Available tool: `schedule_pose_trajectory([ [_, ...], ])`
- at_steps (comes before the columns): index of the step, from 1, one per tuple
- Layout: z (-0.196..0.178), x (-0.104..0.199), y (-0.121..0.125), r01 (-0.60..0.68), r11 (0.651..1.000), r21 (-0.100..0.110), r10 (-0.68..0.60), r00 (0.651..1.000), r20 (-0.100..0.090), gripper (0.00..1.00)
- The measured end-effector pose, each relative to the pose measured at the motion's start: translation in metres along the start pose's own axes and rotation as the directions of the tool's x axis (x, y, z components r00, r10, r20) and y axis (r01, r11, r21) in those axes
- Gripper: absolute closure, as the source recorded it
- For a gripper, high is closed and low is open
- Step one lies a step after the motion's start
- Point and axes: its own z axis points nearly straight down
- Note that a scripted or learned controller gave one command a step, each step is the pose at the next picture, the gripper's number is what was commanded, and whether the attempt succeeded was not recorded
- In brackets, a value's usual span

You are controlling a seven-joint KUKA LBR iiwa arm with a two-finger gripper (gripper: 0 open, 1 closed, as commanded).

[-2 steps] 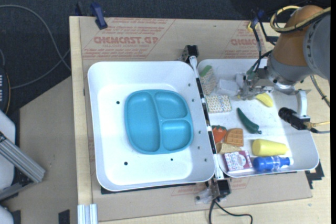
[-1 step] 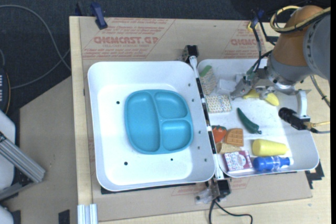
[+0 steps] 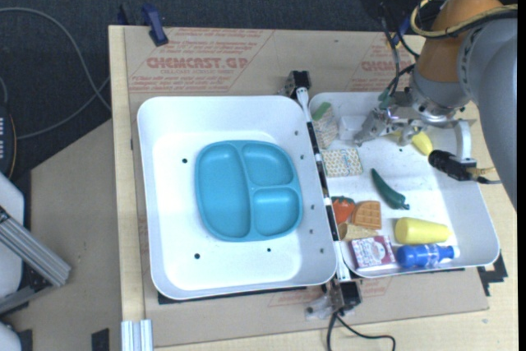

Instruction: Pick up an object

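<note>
**Gripper low over the far end of the right bin, small toys to choose from**

While the left bin [image 3: 156, 177] carries nothing but a blue divided plate [image 3: 246, 189] at its middle, every candidate for the pick lies to the right of that plate, past the seam where the two bins meet. Just beyond the seam lies a pale speckled square [image 3: 343, 161], flat and thin, likely hard to pinch off the floor. Nearer the camera from it sit an orange-red piece [image 3: 343, 210] touching a waffle-like toy [image 3: 367, 214], and below them a small printed box [image 3: 371, 251], stiff and probably light, best taken across its short sides. Further right of the plate, a dark green pepper [image 3: 388, 187] lies slantwise on bare floor in the right bin [image 3: 485, 234]; it looks smooth and slim, so I judge a grip across its middle safest. Then come a yellow wedge [image 3: 421, 230] and a blue bottle [image 3: 425, 256] on its side, rounded and liable to roll. The gripper [image 3: 386, 124] hangs low at the far end of the right bin, near a yellow piece [image 3: 422, 144]; whether its pincer is spread or closed I cannot tell, and nothing visibly sits in it.
</note>
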Motion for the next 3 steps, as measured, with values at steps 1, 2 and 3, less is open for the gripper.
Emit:
schedule_pose_trajectory([
  [1, -0.001, 0.004, -0.075, -0.006, 0.999, -0.046, 0.006, 1.000, 0.006, 0.00],
  [2, 0.002, 0.035, -0.126, -0.007, 0.999, -0.046, 0.007, 1.000, 0.005, 0.00],
  [3, -0.008, 0.035, -0.126, -0.007, 0.999, -0.048, 0.008, 1.000, 0.005, 1.00],
])
